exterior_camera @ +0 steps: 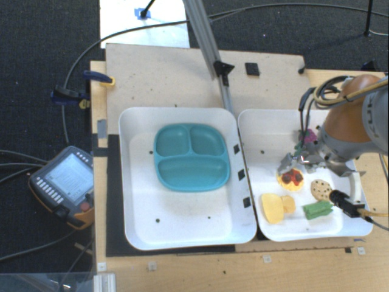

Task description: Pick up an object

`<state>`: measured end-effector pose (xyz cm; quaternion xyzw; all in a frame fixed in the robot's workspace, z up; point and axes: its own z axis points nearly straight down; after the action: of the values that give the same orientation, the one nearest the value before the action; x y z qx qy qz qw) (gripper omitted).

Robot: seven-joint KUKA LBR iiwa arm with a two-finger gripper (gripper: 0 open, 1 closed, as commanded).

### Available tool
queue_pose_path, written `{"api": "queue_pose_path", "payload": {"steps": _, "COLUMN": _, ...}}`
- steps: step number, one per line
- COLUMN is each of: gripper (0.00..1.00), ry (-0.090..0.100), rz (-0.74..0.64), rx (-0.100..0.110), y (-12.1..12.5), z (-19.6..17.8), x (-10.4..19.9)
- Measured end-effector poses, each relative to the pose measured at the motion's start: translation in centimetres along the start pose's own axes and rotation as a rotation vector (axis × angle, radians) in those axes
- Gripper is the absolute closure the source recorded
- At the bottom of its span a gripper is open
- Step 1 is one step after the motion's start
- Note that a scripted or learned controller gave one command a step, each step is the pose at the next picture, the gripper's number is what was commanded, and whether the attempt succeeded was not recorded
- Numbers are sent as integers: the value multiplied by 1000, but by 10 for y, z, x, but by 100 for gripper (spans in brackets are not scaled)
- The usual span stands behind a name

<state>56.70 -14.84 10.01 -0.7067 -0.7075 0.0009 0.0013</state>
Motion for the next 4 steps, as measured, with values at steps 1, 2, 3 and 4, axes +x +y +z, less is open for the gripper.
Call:
{"api": "queue_pose_path", "payload": {"steps": 1, "gripper": 100, "ry": -1, "rz": -1, "rx": -8, "y": 2, "z": -15, "x": 0}}
{"api": "queue_pose_path", "payload": {"steps": 2, "gripper": 100, "ry": -2, "rz": -3, "rx": -11, "y": 2, "z": -79, "x": 3}}
{"api": "queue_pose_path", "payload": {"steps": 3, "gripper": 100, "ry": -2, "rz": -4, "rx": -10, "y": 4, "z": -133, "x": 2}}
{"api": "queue_pose_path", "payload": {"steps": 4, "gripper": 100, "ry": 1, "rz": -9, "rx": -6, "y": 11, "z": -143, "x": 59}}
